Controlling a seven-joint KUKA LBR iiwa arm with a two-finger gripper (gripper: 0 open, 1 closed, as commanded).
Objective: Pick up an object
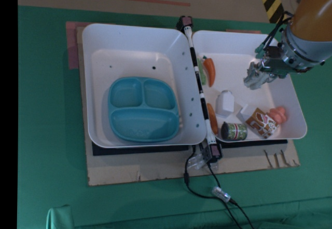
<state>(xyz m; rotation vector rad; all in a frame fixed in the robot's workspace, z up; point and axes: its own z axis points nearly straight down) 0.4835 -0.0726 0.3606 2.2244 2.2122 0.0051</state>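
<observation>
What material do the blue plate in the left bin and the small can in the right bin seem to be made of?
Blue plate: probably plastic, one even colour, moulded compartments, soft sheen.
Small can: looks like metal or a plastic toy with a printed label; too small to tell which.

- The arm (314, 12) comes in from the right, up at the far side, orange band on show with the grey wrist below it.
- It's angled down and to the left.
- The gripper (252, 80) hangs low at the tip, fingers pointing down-left; honestly can't make out much more of it.
</observation>
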